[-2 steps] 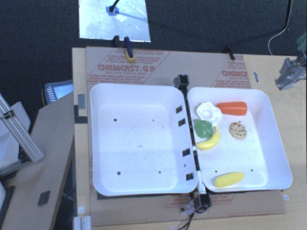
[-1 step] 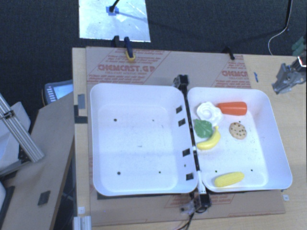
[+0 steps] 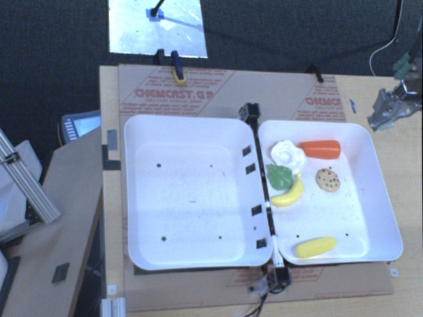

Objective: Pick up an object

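Observation:
The right bin (image 3: 379, 197) holds several toy foods. An orange carrot (image 3: 320, 149) lies at its far side, next to a white dollop-shaped piece (image 3: 287, 154). A round brown cookie (image 3: 327, 179) sits near the middle. A green leafy piece (image 3: 279, 176) touches a yellow banana (image 3: 289, 193) by the bin's left wall. A yellow oblong piece (image 3: 315, 246) lies near the front. My gripper (image 3: 390, 109) hangs at the view's right edge, beyond the bin's far right corner and apart from every object.
The left bin (image 3: 139, 243) stands beside the right one, joined by black clips along the shared wall. Both rest on a cardboard sheet (image 3: 198, 91) on the bench. A shiny plate (image 3: 156, 18) lies at the back.

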